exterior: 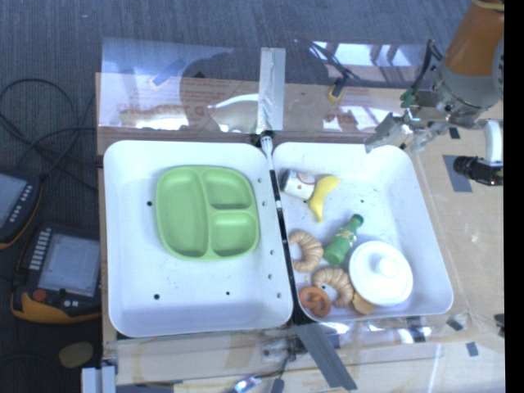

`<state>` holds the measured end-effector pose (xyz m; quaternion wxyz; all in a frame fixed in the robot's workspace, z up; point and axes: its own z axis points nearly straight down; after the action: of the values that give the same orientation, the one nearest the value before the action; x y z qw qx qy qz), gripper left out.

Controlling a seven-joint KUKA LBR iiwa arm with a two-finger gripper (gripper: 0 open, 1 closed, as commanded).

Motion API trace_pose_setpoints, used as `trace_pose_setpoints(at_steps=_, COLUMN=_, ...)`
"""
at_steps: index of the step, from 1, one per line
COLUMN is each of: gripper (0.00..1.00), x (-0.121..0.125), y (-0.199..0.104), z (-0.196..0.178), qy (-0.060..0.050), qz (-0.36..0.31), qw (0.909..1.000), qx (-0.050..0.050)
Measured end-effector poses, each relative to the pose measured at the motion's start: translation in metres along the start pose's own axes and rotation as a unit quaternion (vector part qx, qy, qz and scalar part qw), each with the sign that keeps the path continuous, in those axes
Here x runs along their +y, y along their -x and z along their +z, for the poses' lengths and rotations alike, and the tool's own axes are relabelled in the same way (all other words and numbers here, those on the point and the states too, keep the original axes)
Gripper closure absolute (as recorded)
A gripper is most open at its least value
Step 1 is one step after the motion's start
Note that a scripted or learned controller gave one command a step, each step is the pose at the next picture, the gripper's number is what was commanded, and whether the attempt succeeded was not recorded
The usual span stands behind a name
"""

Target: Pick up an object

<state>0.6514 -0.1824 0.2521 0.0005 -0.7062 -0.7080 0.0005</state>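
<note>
The right bin (426, 219) holds several items. A yellow banana (322, 193) lies beside a small white cup (295, 184) at the bin's back left. A green bottle (344, 240) lies in the middle. Two tan pretzel rings (305, 250) (332, 281) and a brown doughnut (314, 301) sit toward the front. A white lidded bowl (380, 273) stands at the front right. My gripper (391, 143) hangs above the bin's back right rim, open, with nothing between its fingers. It is well apart from all the items.
The left bin (131, 285) carries a green divided plate (207, 211). A clear upright panel (270, 88) runs behind both bins. A black cable and a handheld pendant (49, 268) lie on the floor to the left.
</note>
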Motion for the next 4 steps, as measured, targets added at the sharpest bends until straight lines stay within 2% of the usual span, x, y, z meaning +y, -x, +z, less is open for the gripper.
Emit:
trace_pose_setpoints(at_steps=1, gripper=0.00, x=0.013, y=-0.044, z=0.097, qy=-0.001, qz=0.102, qw=0.9948, qx=0.000)
trace_pose_setpoints(at_steps=2, gripper=0.00, x=-0.005, y=-0.047, z=0.140, qy=0.002, qz=0.003, qw=1.0000, qx=-0.001)
trace_pose_setpoints(at_steps=3, gripper=0.00, x=-0.018, y=-0.060, z=0.163, qy=0.005, qz=-0.085, qw=0.9964, qx=-0.003)
trace_pose_setpoints(at_steps=4, gripper=1.00, x=-0.016, y=-0.061, z=0.152, qy=0.007, qz=-0.084, qw=0.9964, qx=-0.002)
